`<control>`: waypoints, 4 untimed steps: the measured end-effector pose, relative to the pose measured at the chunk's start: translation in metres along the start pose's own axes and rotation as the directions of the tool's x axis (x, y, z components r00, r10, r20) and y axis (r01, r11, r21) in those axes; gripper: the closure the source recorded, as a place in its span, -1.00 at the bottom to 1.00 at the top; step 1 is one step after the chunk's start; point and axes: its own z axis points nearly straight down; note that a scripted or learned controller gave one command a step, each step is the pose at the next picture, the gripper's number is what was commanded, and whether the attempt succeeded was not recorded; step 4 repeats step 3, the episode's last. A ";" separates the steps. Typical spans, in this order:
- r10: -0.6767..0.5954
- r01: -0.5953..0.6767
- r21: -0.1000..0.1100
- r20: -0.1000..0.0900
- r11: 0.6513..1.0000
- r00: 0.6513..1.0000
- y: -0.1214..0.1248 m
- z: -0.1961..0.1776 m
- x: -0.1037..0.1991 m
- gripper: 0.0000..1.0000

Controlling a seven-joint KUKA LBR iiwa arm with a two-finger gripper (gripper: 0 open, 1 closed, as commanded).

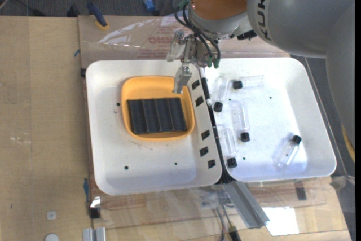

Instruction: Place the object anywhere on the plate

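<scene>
The pincer [181,80] hangs over the orange plate's [131,91] right rim; whether it grips anything cannot be told. Clear vials [286,150] lie in the right bin [316,115], so placement looks unfinished.

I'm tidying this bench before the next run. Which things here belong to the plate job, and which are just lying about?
Belongs to the job:
- yellow plate in the left bin
- dark ridged block lying on the plate
- gripper over the plate's right rim

Lying about:
- clear vials with black caps in the right bin
- plastic bag behind the bins
</scene>
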 end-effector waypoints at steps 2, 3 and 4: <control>0.038 -0.038 0.001 -0.004 0.999 0.999 0.001 -0.005 0.008 -1.00; 0.038 -0.038 0.001 -0.004 0.999 0.999 0.001 -0.005 0.008 -1.00; 0.038 -0.038 0.001 -0.004 0.999 0.999 0.001 -0.005 0.008 -1.00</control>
